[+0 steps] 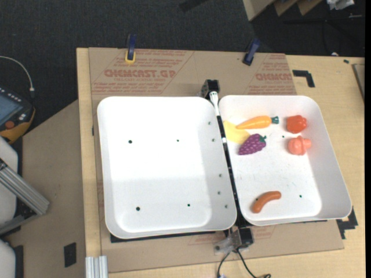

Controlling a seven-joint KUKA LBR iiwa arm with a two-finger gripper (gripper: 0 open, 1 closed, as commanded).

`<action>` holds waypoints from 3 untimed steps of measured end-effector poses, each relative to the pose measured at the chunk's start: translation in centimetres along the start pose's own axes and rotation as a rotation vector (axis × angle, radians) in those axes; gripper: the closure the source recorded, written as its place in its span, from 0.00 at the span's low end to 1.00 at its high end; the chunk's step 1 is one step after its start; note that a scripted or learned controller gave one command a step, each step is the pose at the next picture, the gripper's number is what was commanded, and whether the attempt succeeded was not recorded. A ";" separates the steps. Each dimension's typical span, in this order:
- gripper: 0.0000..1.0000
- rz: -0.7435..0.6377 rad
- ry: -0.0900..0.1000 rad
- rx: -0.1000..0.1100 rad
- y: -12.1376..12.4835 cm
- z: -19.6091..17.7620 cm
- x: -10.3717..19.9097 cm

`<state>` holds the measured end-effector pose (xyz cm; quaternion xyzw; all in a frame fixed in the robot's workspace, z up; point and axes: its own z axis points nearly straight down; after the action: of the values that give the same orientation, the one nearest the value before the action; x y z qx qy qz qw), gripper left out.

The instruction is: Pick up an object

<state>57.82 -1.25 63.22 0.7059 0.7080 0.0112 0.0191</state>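
The right bin [324,172] holds several toy foods. An orange carrot [255,121] lies near its far left, with a yellow piece [231,132] just below it against the bin's left wall. A purple bunch of grapes [252,145] sits beside the yellow piece. A red pepper [296,124] and a pink-red fruit [298,146] rest toward the far right. A brown sausage [266,201] lies near the front edge.
The left bin [156,167] sits beside the right one on a brown cardboard sheet [174,68]. Blue clamps [130,50] [251,51] grip the sheet's far edge. A black fitting [210,88] stands at the far end of the seam between the bins.
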 end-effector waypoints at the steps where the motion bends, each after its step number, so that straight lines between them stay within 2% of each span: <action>1: 1.00 0.000 -0.001 -0.005 0.1 -1.1 0.0; 3: 1.00 -0.001 -0.003 -0.014 0.3 -3.2 0.0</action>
<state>57.94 -1.18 66.48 0.7055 0.7081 0.0151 0.0252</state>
